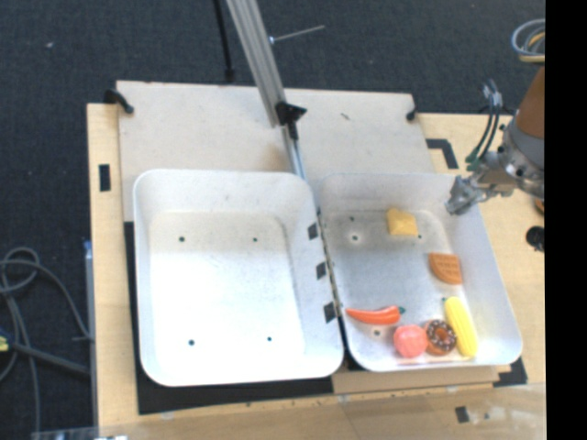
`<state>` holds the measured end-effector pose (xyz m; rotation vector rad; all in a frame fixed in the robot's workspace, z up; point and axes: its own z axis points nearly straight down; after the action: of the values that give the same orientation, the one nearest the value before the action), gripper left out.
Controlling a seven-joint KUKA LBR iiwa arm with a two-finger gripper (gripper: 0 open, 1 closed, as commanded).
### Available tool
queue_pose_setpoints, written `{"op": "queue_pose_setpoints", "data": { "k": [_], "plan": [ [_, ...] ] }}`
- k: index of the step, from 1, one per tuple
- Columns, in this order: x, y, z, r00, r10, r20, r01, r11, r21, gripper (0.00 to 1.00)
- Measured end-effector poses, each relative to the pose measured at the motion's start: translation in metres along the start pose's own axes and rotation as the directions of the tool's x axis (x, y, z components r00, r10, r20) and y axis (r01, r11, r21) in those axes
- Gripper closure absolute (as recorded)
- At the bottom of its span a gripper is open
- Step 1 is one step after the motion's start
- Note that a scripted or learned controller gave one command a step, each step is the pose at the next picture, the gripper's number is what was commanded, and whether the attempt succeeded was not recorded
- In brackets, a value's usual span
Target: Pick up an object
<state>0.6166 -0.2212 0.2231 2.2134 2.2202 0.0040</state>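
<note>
The surface [105,246] is carrying two bins; the right bin [495,282] is holding the toys. The tool [461,197] is hovering over its upper right rim, seemingly empty, opening unclear. It is approaching; next, descending onto the nearby yellow block [402,222].

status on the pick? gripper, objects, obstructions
Gripper at right bin's upper right rim, holding nothing visible. Yellow block nearest, untouched. Nothing between them.
</note>
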Motion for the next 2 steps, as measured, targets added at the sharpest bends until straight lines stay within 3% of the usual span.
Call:
{"op": "queue_pose_setpoints", "data": {
  "k": [2],
  "plan": [
    [0.109,-0.028,-0.004,1.0,-0.003,-0.003,0.003,1.0,0.006,1.0]
  ]
}}
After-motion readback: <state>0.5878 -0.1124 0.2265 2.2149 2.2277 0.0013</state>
